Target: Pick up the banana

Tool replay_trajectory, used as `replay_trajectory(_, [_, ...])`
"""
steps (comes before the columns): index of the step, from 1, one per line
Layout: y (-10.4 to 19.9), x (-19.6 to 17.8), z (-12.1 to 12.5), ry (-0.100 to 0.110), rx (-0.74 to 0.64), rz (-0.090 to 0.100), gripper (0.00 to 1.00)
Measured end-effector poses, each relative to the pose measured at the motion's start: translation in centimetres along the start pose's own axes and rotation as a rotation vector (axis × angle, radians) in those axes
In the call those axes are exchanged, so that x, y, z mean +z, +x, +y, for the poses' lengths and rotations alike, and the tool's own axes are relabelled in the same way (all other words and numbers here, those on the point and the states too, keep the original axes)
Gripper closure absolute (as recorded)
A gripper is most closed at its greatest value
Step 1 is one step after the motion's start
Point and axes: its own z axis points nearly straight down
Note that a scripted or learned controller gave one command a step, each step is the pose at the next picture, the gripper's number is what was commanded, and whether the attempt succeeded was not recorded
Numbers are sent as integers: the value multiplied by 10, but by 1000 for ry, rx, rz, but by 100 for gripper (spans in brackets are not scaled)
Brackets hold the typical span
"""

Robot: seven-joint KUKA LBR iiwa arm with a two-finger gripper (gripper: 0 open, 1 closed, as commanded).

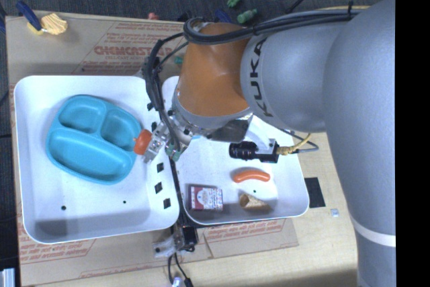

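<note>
**Banana's place uncertain**

A blue plate (91, 138) lies in the left bin (87, 212). The gripper (160, 144) hangs over the bins' shared wall; how wide it stands, I cannot tell. The arm covers much of the right bin (290, 183), so I cannot tell where the banana lies. It is likely light, soft and smooth: take it mid-length.

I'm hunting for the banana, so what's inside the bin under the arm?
The bin's near end holds a red box, an orange sausage and a pale wedge of food. The arm covers the far half, so anything lying there is hidden.
</note>
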Motion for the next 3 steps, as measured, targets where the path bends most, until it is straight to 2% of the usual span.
replay_trajectory(1, [-96,-28,46,-1,-45,-3,100])
replay_trajectory(2, [-134,-1,13,1,-94,1,100])
replay_trajectory(3, [-18,78,98,3,208,0,100])
